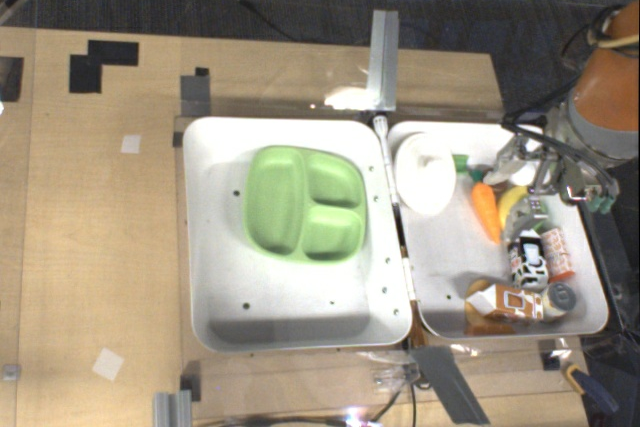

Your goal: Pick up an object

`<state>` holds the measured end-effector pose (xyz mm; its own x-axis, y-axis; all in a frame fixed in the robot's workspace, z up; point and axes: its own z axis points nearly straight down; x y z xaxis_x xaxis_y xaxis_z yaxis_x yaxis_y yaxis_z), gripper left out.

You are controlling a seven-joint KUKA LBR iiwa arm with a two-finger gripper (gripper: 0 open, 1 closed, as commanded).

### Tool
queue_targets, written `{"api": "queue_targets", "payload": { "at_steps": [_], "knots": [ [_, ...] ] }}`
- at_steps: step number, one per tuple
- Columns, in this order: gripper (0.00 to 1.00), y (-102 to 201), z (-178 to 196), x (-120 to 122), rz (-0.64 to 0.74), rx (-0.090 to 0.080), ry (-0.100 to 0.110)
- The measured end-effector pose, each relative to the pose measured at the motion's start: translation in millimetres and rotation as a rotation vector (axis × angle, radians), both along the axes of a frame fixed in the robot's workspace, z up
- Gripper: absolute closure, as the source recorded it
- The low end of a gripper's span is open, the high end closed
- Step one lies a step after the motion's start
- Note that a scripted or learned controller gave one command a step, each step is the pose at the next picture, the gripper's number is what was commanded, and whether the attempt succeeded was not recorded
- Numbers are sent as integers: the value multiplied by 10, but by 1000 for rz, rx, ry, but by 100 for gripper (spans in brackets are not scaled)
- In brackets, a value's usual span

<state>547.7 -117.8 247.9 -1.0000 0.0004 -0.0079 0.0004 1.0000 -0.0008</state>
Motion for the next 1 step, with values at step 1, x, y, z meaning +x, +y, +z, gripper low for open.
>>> {"api": "queue_targets", "payload": {
  "at_steps": [1],
  "knots": [
    [0, 93, -694, 233, -19, 2, 6]
  ]
}}
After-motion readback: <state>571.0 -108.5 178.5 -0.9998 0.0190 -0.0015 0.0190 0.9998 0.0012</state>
